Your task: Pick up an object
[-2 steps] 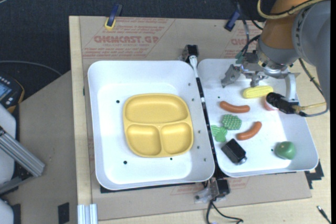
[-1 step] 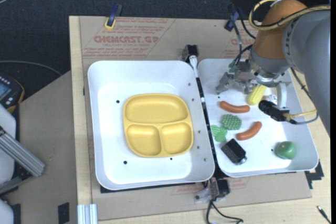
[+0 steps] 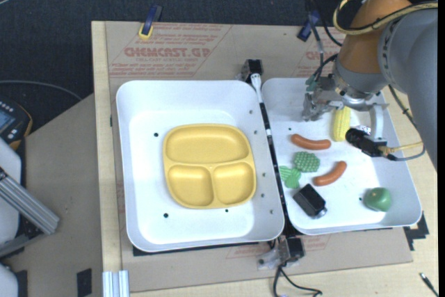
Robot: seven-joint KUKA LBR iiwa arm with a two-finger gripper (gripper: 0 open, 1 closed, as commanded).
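Corn cob [image 3: 340, 123] is lying in the right bin [image 3: 400, 209], just beside the hand [image 3: 316, 108], which is hovering at the cob's left, its grip state impossible to tell, sausages [image 3: 311, 143] lying below the cob.

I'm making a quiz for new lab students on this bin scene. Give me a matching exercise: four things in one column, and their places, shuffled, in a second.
Things:
1. yellow divided plate
2. corn cob
3. green apple
4. black block

Places:
A. right bin, near right corner
B. left bin, middle
C. right bin, near edge, beside the divider
D. right bin, far part, beside the end effector

Pairs: 1-B, 2-D, 3-A, 4-C
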